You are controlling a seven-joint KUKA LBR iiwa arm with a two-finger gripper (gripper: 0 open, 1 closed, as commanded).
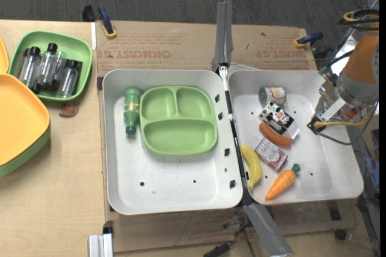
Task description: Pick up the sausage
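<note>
The sausage (275,134), reddish-orange and short, lies in the right bin (338,183) near its middle. It is wedged between a black-and-white patterned box (277,118) behind it and a pink packet (271,153) in front. My gripper (326,110) hangs over the right side of the same bin, well to the right of the sausage and apart from it. Nothing shows in its grasp.
The right bin also holds a small can (272,95), a banana (252,166) and a carrot (281,183). In the left bin (175,189) are a green divided plate (178,119) and a green bottle (131,109). Off to the left are a green tray of bottles (51,66) and yellow plates (21,126).
</note>
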